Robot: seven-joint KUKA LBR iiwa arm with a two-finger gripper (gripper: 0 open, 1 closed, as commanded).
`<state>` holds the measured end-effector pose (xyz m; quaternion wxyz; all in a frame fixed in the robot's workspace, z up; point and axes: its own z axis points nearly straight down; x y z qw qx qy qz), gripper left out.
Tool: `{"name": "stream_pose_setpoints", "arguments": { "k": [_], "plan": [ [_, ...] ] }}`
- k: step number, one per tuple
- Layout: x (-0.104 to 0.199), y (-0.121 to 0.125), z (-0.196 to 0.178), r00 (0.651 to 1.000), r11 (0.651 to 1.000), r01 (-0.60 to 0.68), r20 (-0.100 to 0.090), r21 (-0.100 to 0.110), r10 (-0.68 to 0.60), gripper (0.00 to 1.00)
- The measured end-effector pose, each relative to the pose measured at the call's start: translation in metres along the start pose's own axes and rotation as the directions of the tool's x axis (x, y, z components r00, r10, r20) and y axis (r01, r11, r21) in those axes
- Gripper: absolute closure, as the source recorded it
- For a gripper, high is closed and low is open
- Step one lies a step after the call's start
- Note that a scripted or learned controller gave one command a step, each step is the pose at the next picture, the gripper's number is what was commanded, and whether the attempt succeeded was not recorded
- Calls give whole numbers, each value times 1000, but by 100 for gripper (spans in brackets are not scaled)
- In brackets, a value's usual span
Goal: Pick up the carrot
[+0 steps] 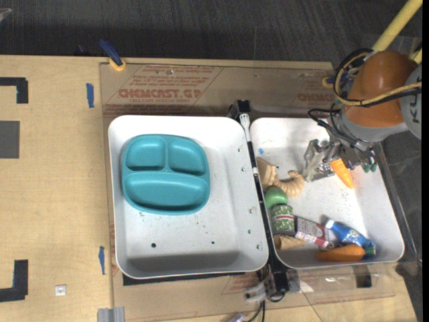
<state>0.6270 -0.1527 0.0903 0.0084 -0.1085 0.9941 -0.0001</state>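
Observation:
In the right bin (385, 200), my gripper (324, 161) hangs low over the back half, under the grey wrist and its orange band (382, 89). A small bright orange tapered piece, which looks like the carrot (343, 173), sits right against the gripper's lower right side. The wrist hides part of it. I cannot tell whether it is held or just lies on the bin floor beside the gripper.
A longer orange-red item (340, 252) lies along the right bin's front wall, beside a blue and white tube (347, 234) and a flat packet (310, 231). A green can (279, 210) and a tan toy (281, 180) sit near the divider. A teal divided plate (165, 173) lies in the left bin (221, 240).

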Motion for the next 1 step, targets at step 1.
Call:
{"name": "stream_pose_setpoints", "arguments": {
  "k": [1],
  "plan": [
    [78, -58, -11, 980, 980, 197, -12, -2, -197, 100]
  ]
}}
